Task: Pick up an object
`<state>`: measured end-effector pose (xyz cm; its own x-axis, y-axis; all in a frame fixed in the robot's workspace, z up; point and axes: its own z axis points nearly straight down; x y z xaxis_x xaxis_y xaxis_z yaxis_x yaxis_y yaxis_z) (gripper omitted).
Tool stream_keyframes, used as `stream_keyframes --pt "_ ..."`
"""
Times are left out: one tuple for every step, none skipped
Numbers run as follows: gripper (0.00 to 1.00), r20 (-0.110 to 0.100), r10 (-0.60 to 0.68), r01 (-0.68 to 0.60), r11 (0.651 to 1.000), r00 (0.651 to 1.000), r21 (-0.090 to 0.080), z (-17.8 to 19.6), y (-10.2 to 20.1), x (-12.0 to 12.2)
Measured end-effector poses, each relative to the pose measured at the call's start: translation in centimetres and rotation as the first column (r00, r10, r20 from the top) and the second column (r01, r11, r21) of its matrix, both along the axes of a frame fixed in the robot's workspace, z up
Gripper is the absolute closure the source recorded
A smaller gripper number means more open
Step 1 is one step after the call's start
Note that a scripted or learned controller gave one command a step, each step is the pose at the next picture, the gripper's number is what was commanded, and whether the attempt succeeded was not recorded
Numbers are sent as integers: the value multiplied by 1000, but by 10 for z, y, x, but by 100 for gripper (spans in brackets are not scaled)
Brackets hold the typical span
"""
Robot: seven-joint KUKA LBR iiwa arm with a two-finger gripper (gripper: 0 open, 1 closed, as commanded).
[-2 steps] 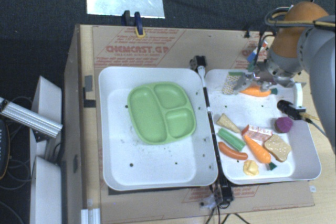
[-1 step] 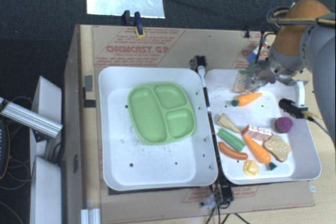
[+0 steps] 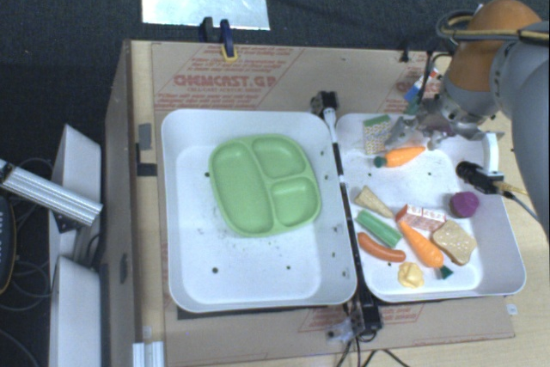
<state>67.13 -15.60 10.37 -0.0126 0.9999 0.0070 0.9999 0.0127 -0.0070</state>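
Note:
My gripper (image 3: 412,133) hangs low over the far end of the right bin (image 3: 507,258), on the grey arm with its orange band (image 3: 494,21) reaching in from the right. Just below it lies a small orange carrot (image 3: 404,155), and a pale patterned carton (image 3: 375,133) stands to its left. Whether the gripper touches the carrot cannot be told. Further toward the front lie a purple lump (image 3: 464,203), a pale wedge (image 3: 372,200), a green pickle (image 3: 378,228), a red sausage (image 3: 381,247), a larger carrot (image 3: 421,243), a toast slice (image 3: 454,241) and a yellow piece (image 3: 412,274).
A green divided plate (image 3: 265,183) lies in the left bin (image 3: 185,271). A ridge between the bins (image 3: 344,211) separates them. A black-and-white fitting (image 3: 479,170) sits over the right bin's far right side. Brown cardboard (image 3: 223,82) lies under both bins.

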Motion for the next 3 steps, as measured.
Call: stream_keyframes --pt "0 -3 -7 7 1000 1000 -4 -17 -10 -3" --pt "100 -3 -4 4 1000 1000 -4 -6 -11 -3" --pt "100 13 -8 8 1000 1000 -7 85 44 -23"
